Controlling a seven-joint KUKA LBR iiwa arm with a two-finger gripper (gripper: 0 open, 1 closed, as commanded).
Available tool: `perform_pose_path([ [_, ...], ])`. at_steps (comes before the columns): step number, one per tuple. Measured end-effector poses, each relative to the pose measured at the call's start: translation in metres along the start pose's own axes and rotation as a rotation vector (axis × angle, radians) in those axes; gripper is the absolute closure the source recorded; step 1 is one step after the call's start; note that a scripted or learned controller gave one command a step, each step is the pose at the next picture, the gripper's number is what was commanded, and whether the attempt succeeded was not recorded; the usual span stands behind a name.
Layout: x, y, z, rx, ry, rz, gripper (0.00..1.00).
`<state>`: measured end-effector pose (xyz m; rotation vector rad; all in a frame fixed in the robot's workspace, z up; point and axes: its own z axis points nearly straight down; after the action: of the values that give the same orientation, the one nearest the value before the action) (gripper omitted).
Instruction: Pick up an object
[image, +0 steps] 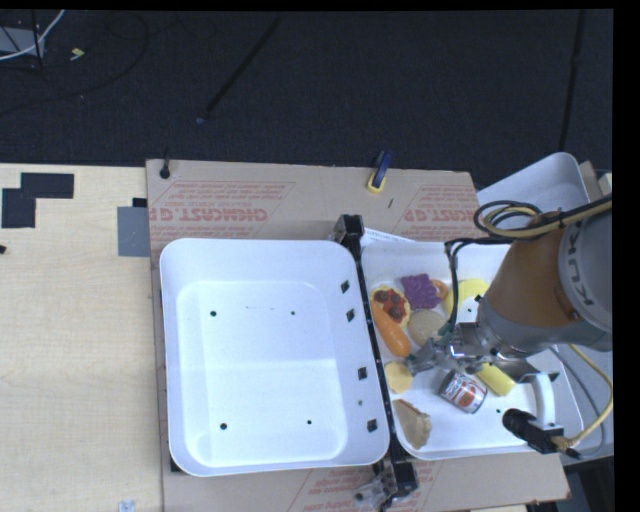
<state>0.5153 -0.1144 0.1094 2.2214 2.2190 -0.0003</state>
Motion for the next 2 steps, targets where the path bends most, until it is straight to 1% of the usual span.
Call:
perform_pose_path([
  [1, 0.026, 0.03, 0.023, 0.003, 0.003, -0.004, 0.0],
  [2, 0.026, 0.073, 0.022, 0.003, 0.002, -0.003, 0.0],
])
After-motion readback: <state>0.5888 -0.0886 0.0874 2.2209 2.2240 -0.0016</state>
